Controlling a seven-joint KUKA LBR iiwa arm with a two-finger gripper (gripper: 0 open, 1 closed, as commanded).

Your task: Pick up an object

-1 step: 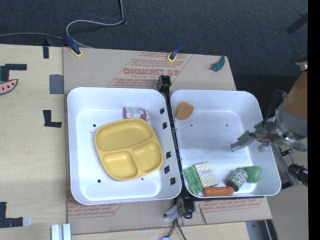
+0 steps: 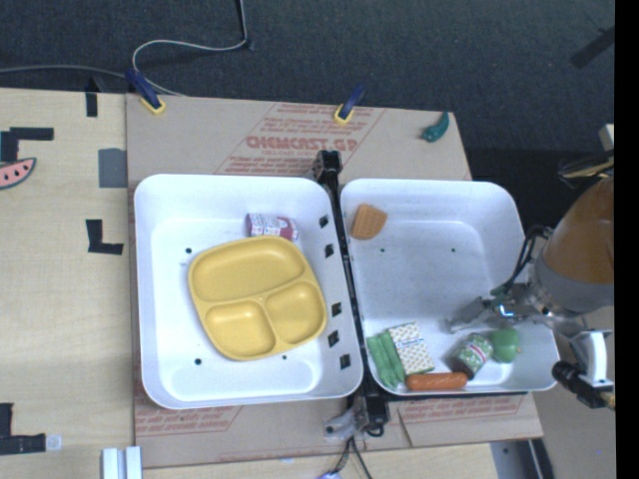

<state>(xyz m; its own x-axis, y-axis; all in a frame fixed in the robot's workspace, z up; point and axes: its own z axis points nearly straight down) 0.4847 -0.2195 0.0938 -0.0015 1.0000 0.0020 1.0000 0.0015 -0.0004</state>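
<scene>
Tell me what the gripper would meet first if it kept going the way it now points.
The gripper points left, low over the right bin. Next in line is probably the small patterned packet, though depth is unclear.

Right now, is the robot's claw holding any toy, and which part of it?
Nothing is held. The gripper hovers over the right bin, apart from the green bottle.

Partly hidden or cut-off things on the worktop

The small can [image 2: 272, 227] near the left bin's far edge is half covered by the yellow divided plate [image 2: 258, 296]; its label is too small to read. The arm [image 2: 584, 252] is cut off at the right edge, and the pincer [image 2: 477, 314] is too blurred to judge.
</scene>
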